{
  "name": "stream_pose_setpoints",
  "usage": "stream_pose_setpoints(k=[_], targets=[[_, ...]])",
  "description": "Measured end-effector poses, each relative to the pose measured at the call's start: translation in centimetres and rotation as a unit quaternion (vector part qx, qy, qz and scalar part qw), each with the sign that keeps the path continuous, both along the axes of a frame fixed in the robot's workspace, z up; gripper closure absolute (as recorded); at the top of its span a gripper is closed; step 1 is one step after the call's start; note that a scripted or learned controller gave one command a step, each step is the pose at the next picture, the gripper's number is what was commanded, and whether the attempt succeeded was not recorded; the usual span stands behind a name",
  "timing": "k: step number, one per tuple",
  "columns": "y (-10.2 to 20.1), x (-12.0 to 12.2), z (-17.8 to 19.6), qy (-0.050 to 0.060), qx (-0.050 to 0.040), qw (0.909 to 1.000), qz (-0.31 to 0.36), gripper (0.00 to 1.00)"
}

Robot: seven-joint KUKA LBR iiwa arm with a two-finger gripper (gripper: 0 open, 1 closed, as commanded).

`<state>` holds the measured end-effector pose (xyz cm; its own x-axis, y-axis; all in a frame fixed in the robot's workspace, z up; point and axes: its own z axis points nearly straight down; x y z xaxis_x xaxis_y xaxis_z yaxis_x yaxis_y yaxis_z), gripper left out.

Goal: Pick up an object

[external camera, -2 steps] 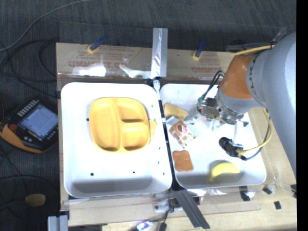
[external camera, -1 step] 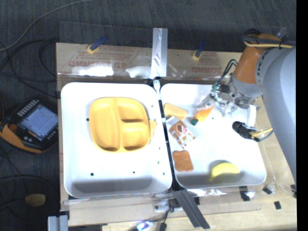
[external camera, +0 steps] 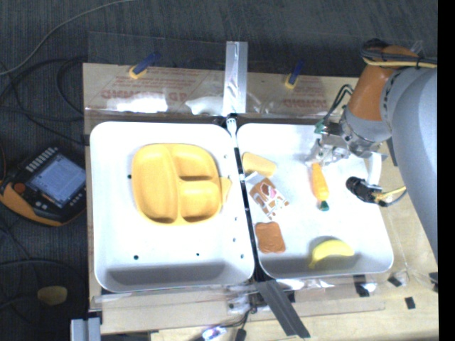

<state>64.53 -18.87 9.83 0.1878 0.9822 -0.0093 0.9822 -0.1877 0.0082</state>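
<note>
The gripper (external camera: 323, 151), its opening impossible to judge, hovers at the upper end of the slim orange carrot-shaped toy (external camera: 319, 183), which could roll aside under an off-centre pinch.

Just below my claw (external camera: 325, 150) lies an orange marker (external camera: 319, 182) with a green cap; further off, a yellow tray (external camera: 175, 182) and brown patty (external camera: 269, 237).

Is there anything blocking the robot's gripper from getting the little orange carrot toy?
Nothing visible does. The gripper hangs just above the top end of the small orange carrot-shaped toy in the right white bin. The yellow wedge-shaped block, the wrapped snack packet and the yellow banana-shaped toy all lie apart from the carrot.
</note>
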Motion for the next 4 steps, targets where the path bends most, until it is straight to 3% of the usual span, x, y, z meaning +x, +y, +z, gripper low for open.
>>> stream_pose_setpoints(k=[1,2,3,4], targets=[[0.3,0.6,7.2,0.004,0.0037,0.9988,-0.049,1.0],[0.2,0.6,7.1,0.004,0.0032,0.9988,-0.049,0.0],[4.7,-3.0,-1.0,0.0,0.003,0.9998,-0.02,0.0],[4.8,-3.0,0.0,-0.001,0.004,0.9998,-0.019,1.0]])
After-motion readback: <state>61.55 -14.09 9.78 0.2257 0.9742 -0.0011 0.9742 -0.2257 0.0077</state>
